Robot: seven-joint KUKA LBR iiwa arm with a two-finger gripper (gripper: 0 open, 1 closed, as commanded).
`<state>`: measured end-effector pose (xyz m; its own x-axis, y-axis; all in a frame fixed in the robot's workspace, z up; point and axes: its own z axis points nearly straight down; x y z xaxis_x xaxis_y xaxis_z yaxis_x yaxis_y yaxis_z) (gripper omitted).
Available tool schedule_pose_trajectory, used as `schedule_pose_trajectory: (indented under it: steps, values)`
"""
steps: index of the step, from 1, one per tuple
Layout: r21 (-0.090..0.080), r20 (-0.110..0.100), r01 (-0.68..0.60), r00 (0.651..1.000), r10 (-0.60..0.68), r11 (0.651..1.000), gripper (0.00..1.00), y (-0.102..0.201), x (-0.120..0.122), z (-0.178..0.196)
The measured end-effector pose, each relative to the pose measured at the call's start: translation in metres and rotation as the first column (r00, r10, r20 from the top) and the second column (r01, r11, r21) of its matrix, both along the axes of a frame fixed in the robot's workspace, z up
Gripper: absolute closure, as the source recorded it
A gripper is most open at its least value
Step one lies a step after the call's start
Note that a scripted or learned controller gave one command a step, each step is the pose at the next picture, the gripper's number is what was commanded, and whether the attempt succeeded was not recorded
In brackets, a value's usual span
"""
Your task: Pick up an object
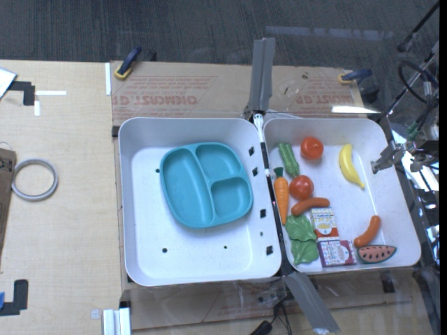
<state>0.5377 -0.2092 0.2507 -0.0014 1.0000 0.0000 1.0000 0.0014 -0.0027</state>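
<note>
My gripper (383,162) sits at the right edge of the frame, over the right rim of the right bin (405,218). Too small and cluttered to read its state: cannot tell. Nothing visible in it, touching nothing I can make out

Readable text: cardboard (209,93) behind the bins has red print, upside down, looks like "CHEMCAST"; rest too faint. Two small cartons have labels I can't read

Right bin contents, all toy food:
- banana (350,165), yellow, curved, upper right of bin, nearest my gripper but apart from it
- tomato (312,148), red, top centre
- second tomato (302,185), mid left, touching the carrot (281,195)
- green pod (288,158), upper left, just above the carrot
- sausage (310,206), lying flat below the second tomato
- green leaf (302,237), lower left
- carton (323,222), orange-white, beside the leaf
- carton 2 (335,252), pink, bottom centre
- second sausage (367,231), slanted, lower right
- melon slice (376,254), bottom right corner, just beside carton 2

Left bin (133,208): teal divided plate (206,184), three compartments, centre of bin

Far left of frame: tape roll (33,179) on the wooden bench (63,257)
</note>
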Motion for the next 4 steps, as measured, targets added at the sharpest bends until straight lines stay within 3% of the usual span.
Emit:
schedule_pose_trajectory:
  steps: [1,2,3,4]
  values:
    - [0.000,0.000,-0.085,0.996,0.085,0.996,0.00,-0.011,0.040,-0.061]
    - [-0.001,0.003,0.005,1.000,-0.005,1.000,0.00,-0.013,0.077,-0.093]
    - [-0.001,0.003,-0.073,0.997,0.073,0.997,0.00,0.016,0.090,-0.004]
    - [0.010,-0.003,-0.040,0.999,0.040,0.999,0.00,-0.006,0.066,-0.152]
